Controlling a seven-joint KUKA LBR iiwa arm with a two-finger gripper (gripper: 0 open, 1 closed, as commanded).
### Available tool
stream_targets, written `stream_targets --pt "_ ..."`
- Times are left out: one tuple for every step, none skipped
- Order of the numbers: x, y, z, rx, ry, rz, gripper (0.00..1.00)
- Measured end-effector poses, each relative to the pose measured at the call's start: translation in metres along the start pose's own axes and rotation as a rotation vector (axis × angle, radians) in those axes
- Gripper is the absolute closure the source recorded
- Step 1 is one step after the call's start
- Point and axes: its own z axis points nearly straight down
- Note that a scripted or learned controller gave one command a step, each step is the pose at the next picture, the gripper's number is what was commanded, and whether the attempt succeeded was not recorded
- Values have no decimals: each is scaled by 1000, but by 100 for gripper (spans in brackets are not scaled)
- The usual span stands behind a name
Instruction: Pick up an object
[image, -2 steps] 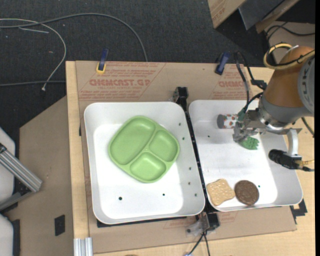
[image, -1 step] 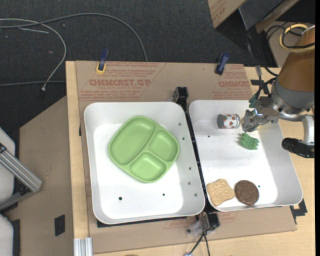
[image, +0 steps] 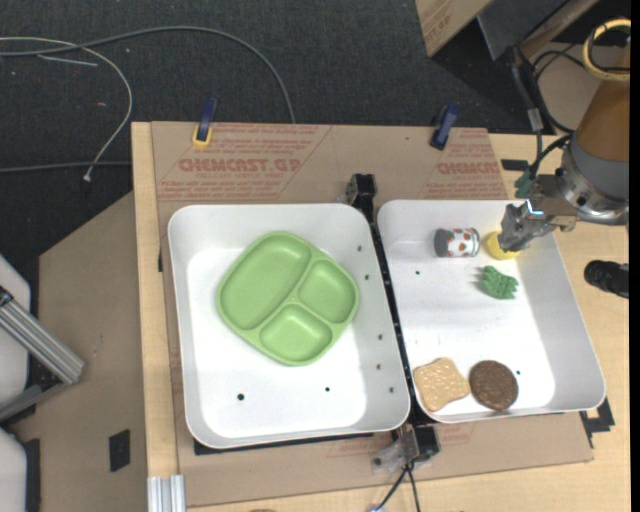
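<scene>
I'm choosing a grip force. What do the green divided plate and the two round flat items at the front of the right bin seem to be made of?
The green plate looks like moulded plastic with a smooth, slightly matte finish and an even colour. The tan cracker and brown cookie have dull, speckled surfaces; they are probably plastic or foam toy food, though the view can't settle that.

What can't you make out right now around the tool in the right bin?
- Tool, camera view: finger state unreadable, too small and blurred.
- Yellow object: mostly covered by the tool; identity and contact unclear.
- Small grey-and-red object: too small to identify.
- Arm: cut off by the right edge.
</scene>
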Motion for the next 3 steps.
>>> stream_targets --pt "62 -11 5 10 4 -4 100" --pt "111 -29 8 10 5 -4 100" --pt "160 -35 29 11 4 -4 100"
